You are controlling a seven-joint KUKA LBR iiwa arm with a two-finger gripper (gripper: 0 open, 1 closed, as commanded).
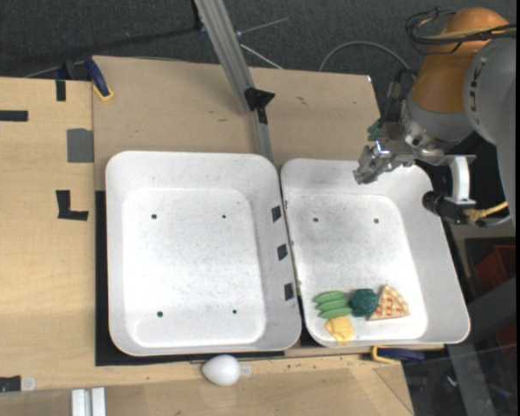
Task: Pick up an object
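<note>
the arm reached in from the right, and the end effector hung over the far edge of the right bin, with nothing seen in it; whether it was released or clenched could not be told. this looked like the approach step, with no pick begun. the toys lay bunched at the near edge of that bin: a green pod, a dark green clump, a pizza slice and a yellow piece, touching or just beside one another. the next move likely called for travel across the bin's bare middle toward them, then a descent. the crowding and the near rim left little room; the pizza slice stood outermost. the left bin was bare, and a white egg lay on the counter at its near edge.
</note>
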